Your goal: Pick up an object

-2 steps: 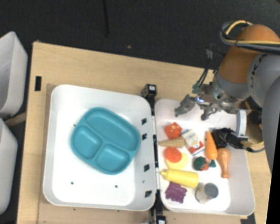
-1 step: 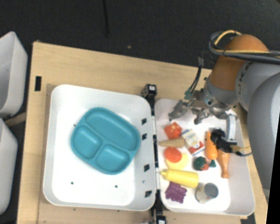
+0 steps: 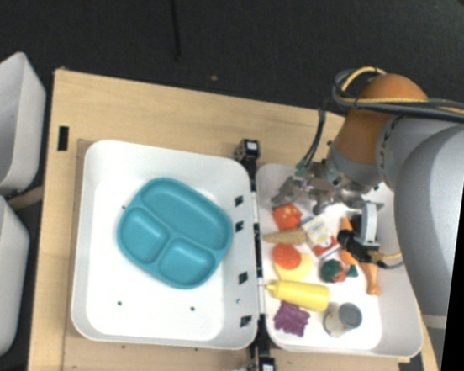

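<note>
In the camera view the end effector sits low over the right bin's far end, beside a red-orange toy; whether anything is gripped, I cannot tell. Best to descend centred on one object, clear of neighbours

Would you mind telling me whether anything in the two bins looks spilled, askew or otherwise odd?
Nothing looks spilled or damaged. The blue tray lies alone and askew in the left bin, while the small toys, among them the yellow corn and purple grapes, are crowded into the right bin.
</note>
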Motion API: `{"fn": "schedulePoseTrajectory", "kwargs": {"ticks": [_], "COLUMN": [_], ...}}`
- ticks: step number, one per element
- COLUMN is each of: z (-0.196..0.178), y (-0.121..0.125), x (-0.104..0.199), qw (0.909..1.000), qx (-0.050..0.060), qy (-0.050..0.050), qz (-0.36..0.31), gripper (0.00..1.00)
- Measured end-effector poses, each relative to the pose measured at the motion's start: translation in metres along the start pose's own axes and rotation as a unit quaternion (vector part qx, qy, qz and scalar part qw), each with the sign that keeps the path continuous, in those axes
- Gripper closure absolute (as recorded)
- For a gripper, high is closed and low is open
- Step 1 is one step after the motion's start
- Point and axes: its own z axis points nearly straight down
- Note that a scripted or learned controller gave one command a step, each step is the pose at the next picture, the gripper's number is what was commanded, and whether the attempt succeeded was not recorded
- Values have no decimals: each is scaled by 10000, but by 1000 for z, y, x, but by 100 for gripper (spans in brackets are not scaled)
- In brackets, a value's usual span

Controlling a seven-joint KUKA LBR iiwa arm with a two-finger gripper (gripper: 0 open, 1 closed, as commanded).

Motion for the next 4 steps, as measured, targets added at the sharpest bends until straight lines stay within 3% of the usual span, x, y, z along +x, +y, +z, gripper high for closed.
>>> {"fn": "schedulePoseTrajectory", "kwargs": {"ticks": [1, 3, 4], "z": [-12, -128, -141], "y": [1, 17, 18], "x": [-1, 3, 2], "qw": [10000, 10000, 10000], "qx": [-19, -40, -12], "qy": [-2, 3, 8], "qz": [3, -5, -18], "gripper": [100, 100, 100]}}
